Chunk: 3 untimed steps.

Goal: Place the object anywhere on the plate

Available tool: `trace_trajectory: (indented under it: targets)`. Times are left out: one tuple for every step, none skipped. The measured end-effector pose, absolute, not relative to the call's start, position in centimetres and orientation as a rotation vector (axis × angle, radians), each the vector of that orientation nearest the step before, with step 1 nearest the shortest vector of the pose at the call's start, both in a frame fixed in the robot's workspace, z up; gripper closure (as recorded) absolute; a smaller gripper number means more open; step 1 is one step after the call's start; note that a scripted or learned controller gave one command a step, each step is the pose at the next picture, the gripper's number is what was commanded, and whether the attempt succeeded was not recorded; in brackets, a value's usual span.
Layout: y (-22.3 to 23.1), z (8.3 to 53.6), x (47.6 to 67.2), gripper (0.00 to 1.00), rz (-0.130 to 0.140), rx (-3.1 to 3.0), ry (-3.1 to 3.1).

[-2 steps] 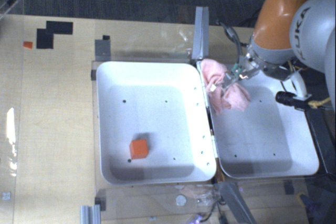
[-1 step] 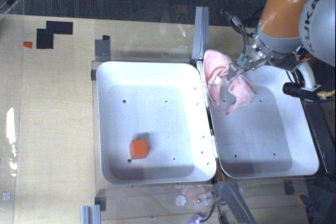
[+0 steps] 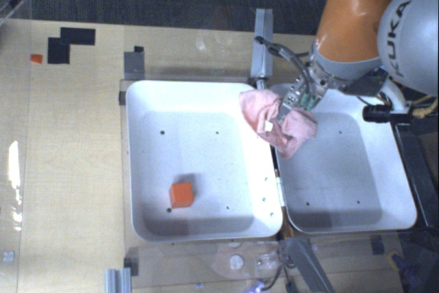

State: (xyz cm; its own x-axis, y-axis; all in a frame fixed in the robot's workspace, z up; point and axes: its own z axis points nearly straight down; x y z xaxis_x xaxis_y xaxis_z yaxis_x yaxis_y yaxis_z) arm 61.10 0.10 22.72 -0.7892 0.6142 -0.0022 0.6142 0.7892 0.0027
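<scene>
A crumpled pink cloth [image 3: 276, 121] with a small white tag hangs over the ridge between the two bins, near their far edge. My gripper [image 3: 293, 102] reaches in from the right and is shut on the cloth's upper right part; the cloth bunches around the fingertips and drapes to both sides. An orange block [image 3: 182, 195] lies on the floor of the left bin [image 3: 206, 120], near its front left corner and well away from the gripper.
The right bin [image 3: 343, 175] lies under the arm's orange and grey wrist [image 3: 357, 10]. A grey bracket [image 3: 261, 44] stands behind the bins at the divide. Black markers [image 3: 68, 43] lie on the wooden bench at the far left.
</scene>
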Motion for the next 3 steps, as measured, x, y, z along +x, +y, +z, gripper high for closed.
trace_trajectory:
  targets:
    - [5.1,21.6,58.8,1.0,0.003,0.41,3.114]
    - [10.0,22.6,57.0,1.0,0.005,0.004,3.138]
    - [15.4,22.5,56.0,1.0,0.005,-0.002,3.138]
